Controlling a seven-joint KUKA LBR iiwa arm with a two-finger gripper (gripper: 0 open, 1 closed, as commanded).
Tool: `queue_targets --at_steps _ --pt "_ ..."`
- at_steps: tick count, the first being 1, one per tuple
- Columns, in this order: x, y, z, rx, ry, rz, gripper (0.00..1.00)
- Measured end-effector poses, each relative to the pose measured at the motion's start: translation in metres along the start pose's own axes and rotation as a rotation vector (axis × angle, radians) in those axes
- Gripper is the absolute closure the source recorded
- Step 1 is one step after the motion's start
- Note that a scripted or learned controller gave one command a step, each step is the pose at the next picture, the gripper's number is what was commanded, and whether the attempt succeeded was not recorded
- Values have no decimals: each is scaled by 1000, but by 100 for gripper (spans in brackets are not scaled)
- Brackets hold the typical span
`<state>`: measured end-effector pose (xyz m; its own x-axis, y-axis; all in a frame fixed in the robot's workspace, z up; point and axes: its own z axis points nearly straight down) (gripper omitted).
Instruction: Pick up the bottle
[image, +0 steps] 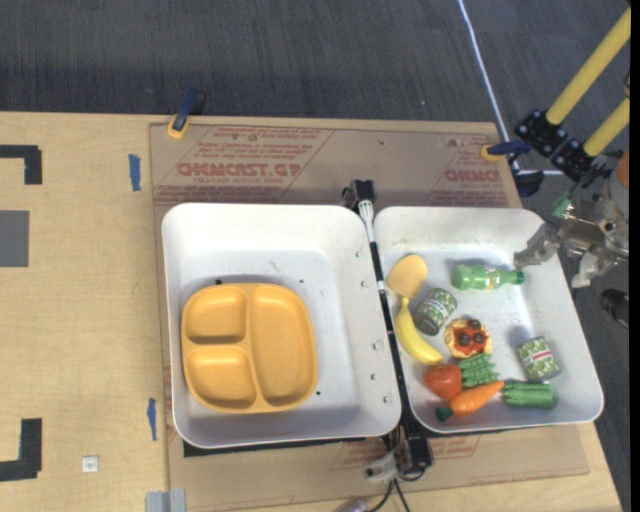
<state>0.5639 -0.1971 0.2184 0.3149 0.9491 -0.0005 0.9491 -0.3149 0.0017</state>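
Green bottle (486, 277) lying on its side in right bin (585, 345), hand (535, 248) just beside its cap, grip state unclear, yellow tray (248, 345) in left bin (260, 232)

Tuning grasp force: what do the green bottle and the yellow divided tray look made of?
Green bottle: probably plastic, glossy, judging by the light glints along its side; too small to be sure. Yellow divided tray: looks like moulded plastic, smooth with a soft sheen, one even colour, rounded compartment ridges.
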Motion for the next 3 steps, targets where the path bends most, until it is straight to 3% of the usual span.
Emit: queue_targets --at_steps 1,2,3 --pt "16 6 27 4 0 277 0" --pt "27 17 39 3 -1 717 0" --pt "52 -14 48 7 -1 889 0"
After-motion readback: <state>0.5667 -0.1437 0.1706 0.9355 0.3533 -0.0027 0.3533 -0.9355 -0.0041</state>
